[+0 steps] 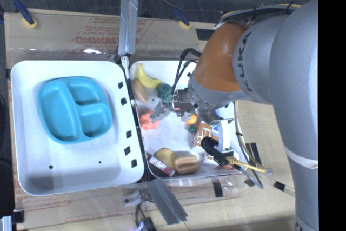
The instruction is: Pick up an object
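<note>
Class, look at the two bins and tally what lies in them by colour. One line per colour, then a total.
Blue: 1, the divided tray
Yellow: 1, the banana
Green: 1, the small toy
Pink-orange: 1, the piece
Tan: 1, the bread roll
Total: 5 that I can tell apart

Left white bin point(32, 170) held one blue divided tray point(75, 108) lying flat near its centre; two blue clamps point(25, 12) gripped the far edge of the tan bench point(270, 116), and a grey metal bar point(128, 24) stood between the bins.
</note>
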